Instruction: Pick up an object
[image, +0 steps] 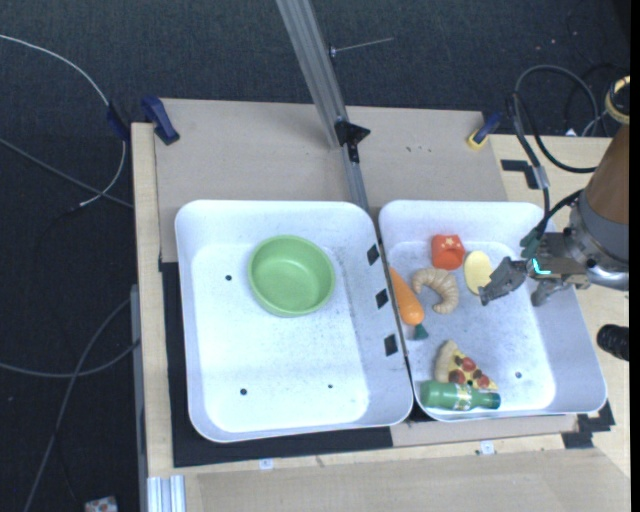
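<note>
Two white bins (300, 420), faint dark speckles. Green bowl (291, 274) in left one. In right: red-orange tomato (447, 250), yellow lemon (478, 269), tan croissant (438, 287), orange carrot (405, 296) w/ green tip, green bottle (458, 398), pizza slice (463, 368) w/ red & dark spots. Blue clamps (158, 120) on tan bench (250, 150).

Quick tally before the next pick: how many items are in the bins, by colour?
Green: 2, bowl and bottle
Orange: 1, carrot
Red: 1, tomato-like item
Yellow: 1, lemon-like item
Tan: 1, croissant
Multicoloured: 1, pizza slice
Total: 7
</note>
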